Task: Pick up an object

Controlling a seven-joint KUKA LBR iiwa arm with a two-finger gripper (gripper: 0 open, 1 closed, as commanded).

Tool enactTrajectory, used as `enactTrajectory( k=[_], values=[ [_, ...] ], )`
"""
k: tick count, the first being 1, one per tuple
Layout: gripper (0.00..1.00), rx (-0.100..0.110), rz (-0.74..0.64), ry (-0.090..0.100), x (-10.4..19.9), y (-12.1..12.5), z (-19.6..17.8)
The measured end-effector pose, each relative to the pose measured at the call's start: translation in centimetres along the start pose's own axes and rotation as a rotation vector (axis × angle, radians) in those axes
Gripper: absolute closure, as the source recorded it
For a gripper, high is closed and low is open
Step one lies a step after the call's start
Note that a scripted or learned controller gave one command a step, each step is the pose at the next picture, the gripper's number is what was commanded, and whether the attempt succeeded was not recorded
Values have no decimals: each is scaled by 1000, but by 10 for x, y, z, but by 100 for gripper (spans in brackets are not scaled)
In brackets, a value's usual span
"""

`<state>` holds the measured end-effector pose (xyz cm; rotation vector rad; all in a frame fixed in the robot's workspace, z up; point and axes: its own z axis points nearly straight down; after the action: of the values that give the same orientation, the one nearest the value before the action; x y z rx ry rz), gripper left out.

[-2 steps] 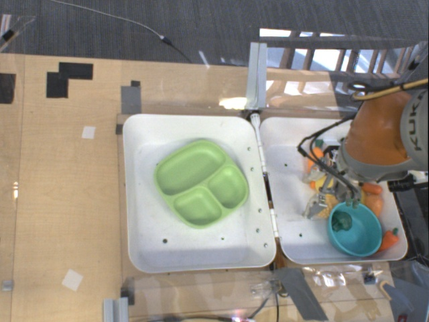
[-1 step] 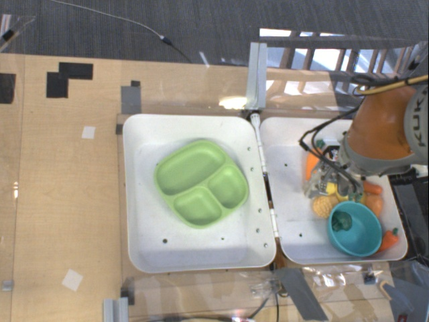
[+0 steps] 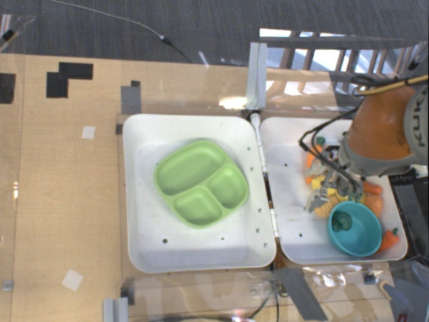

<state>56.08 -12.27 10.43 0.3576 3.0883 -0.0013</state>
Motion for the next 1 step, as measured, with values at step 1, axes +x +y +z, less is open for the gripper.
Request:
enactTrajectory(
  k=[1],
  values=[
    [0, 3, -2, 14, 16, 9, 13]
  ],
)
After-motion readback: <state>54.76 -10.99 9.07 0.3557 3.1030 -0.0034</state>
